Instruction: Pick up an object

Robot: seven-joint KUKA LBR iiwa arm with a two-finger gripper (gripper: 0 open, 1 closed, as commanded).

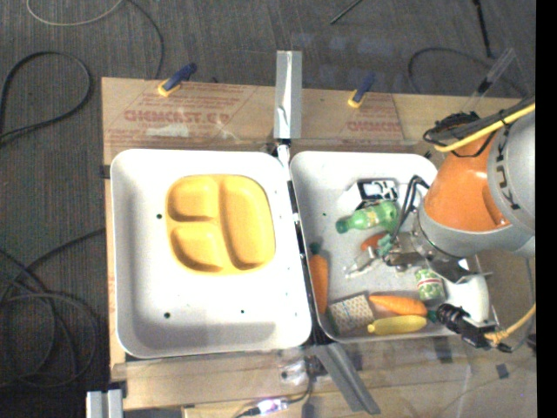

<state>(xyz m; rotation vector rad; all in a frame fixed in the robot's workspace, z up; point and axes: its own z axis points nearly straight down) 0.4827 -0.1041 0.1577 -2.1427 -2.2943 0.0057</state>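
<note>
Reaching in low from the right, the gripper (pixel 383 252) sits over the middle of the right bin (pixel 306 233), its metal parts splayed just below a green bottle (pixel 369 219) and touching or nearly touching a small red piece (pixel 372 242); whether it is spread or closed on anything I cannot tell, since the parts blur together against the white floor. Behind it the arm (pixel 474 203) bulks large, its orange band bent over the bin's right side and the grey housing running off the right edge, with yellow and black cables looping above it. Counting what lies in the right bin: one green bottle lying on its side, one black-and-white item (pixel 378 187) near the far wall, one small red piece, one small green-labelled can (pixel 427 283) just beside the wrist, two carrots, one carrot (pixel 319 283) lying along the left wall and the other carrot (pixel 398 305) near the front, one yellow banana (pixel 397 325) just in front of that second carrot, and one grey mesh block (pixel 350 312) at the front beside them. The left bin (pixel 130 259) holds one yellow divided tray (pixel 221 223) with three compartments. Two blue-and-yellow clamps (pixel 176 79) grip the cardboard sheet (pixel 130 116) behind the bins.
</note>
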